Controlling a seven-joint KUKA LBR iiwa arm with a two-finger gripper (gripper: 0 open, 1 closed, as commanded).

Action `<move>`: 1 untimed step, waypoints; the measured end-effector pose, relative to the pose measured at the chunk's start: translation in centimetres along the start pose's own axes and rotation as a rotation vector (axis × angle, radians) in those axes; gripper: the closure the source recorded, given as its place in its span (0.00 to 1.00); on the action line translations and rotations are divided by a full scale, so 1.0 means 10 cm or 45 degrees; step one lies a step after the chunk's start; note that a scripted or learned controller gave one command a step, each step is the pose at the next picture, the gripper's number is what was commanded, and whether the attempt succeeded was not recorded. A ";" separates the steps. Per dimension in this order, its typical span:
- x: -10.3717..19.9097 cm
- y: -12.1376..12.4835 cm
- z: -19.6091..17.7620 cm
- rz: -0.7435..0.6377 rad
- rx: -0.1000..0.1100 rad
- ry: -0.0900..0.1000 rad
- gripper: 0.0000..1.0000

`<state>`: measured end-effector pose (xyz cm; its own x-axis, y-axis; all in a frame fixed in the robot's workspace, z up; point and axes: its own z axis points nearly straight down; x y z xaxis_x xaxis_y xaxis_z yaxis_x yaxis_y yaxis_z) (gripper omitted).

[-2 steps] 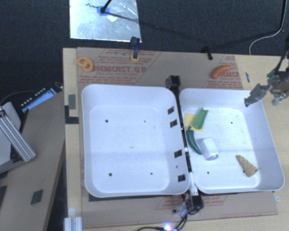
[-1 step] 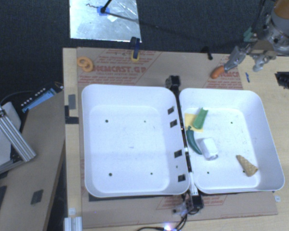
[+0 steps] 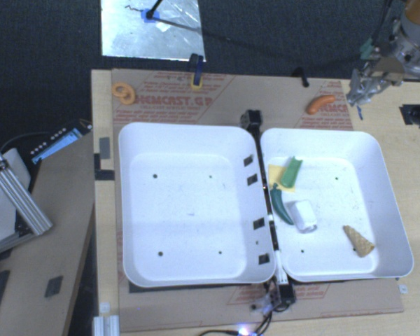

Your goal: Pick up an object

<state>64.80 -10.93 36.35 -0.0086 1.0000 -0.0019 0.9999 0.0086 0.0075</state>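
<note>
1. Brown board covers the bench, and two shallow white bins sit on it side by side: the left bin and the right bin.
2. The right bin holds a cluster near its left wall: a yellow piece, a light green block lying across it, a dark green pepper and a white cup.
3. The pepper's long axis runs from upper left to lower right, curved, touching the cup's left side.
4. The green block slants from lower left to upper right.
5. A tan cone lies apart near the bin's lower right, its tip pointing upper left.
6. An orange sausage lies on the board beyond the right bin, tilted up to the right.
7. The gripper hangs above the board just right of the sausage; whether it is open or closed cannot be told.
</note>
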 end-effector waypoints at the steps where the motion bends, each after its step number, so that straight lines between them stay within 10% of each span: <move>1: -0.16 -0.24 -1.01 0.010 -0.005 -0.001 1.00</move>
<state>62.38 -12.52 46.41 -0.0008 1.0000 -0.0027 0.9999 0.0008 0.0118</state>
